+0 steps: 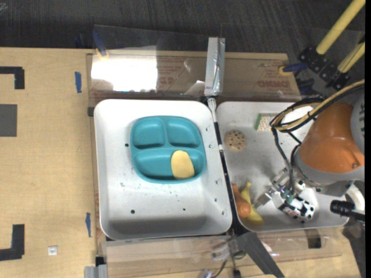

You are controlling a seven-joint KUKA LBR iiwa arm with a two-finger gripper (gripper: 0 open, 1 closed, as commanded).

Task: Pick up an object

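Banana (253,207), yellow and lying with an orange fruit (243,209) touching it, sits in the near left corner of the right bin (255,112), close against the wall that divides the two bins. Farther back in the same bin a round tan cookie (235,139) lies near that wall, and a small pale speckled card (265,121) rests by the far rim.

Both white bins stand on a brown wooden bench (40,167) that carries black corner markings and bits of blue tape; dark carpet (174,4) stretches beyond it. A clear plastic sheet (151,62) stands behind the left bin (110,201). In that bin a teal divided plate (151,138) holds a yellow oval piece (182,164) in its near right compartment, and small dark specks dot the white floor around it.

The arm (330,146) reaches in from the right, its orange band over the right bin's near right part, black cables looping above it. The gripper (277,194) points down and left, low over the bin floor, just right of the banana and apart from it; whether its fingers are open or closed cannot be told, and nothing shows between them.

Bare white floor lies between the cookie and the gripper. The banana is hemmed by the dividing wall on its left and the near rim.
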